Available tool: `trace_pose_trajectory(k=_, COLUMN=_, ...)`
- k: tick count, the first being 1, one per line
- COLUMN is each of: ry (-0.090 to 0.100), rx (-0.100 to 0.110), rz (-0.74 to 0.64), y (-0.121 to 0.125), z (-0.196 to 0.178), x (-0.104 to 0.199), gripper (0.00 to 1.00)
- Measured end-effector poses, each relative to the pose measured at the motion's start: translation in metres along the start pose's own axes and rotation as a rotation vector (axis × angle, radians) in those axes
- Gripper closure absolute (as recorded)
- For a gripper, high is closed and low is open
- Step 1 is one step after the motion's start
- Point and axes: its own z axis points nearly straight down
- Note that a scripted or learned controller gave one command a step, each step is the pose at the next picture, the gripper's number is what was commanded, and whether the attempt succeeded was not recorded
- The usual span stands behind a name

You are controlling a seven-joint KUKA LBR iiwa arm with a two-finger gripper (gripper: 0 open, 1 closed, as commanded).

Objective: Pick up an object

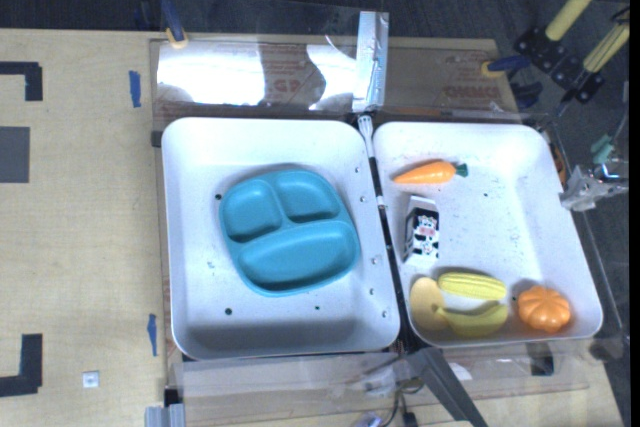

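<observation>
Pincer grip: cannot tell. Reaching in from the right, probably nearest the small round orange plastic pumpkin (544,308), beside the yellow plastic corn cob (470,288).

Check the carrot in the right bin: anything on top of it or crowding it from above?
Nothing visible covers the carrot. It lies alone near the right bin's back wall, apart from the small carton below it, so a straight descent looks clear.

Blue plate (289,229) left; carrot (427,173), pumpkin (544,308) right.
</observation>
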Motion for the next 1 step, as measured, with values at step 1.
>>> trace_pose_trajectory(k=1, ry=0.007, rx=0.014, rz=-0.032, y=0.0176, z=0.0224, x=0.0672, gripper=1.00)
